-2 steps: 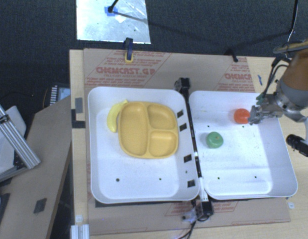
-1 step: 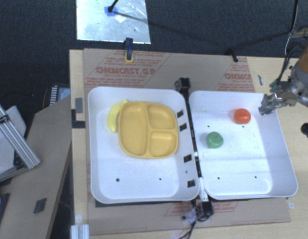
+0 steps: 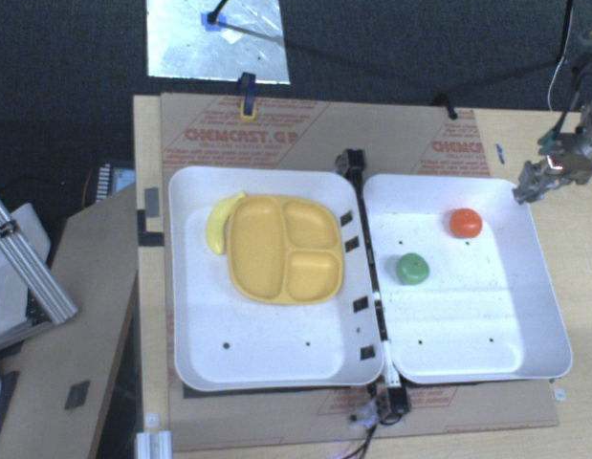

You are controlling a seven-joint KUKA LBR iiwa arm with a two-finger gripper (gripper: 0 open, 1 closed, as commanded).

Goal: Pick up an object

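Observation:
In the right bin (image 3: 525,342) lie an orange round object (image 3: 465,223) near the back and a green round object (image 3: 412,269) a little nearer the front and to its left. The left bin (image 3: 195,352) holds a yellow divided plate (image 3: 281,249), with a yellow banana (image 3: 218,223) against its left side. The gripper (image 3: 537,185) hovers at the far right, over the back right corner of the right bin, to the right of the orange object and apart from it.
Both bins rest on a cardboard sheet (image 3: 276,127) on the wooden bench. A metal divider with black clips (image 3: 364,256) runs between the bins. A shiny foil square (image 3: 217,25) lies beyond the bench. A metal frame (image 3: 23,266) stands at the left.

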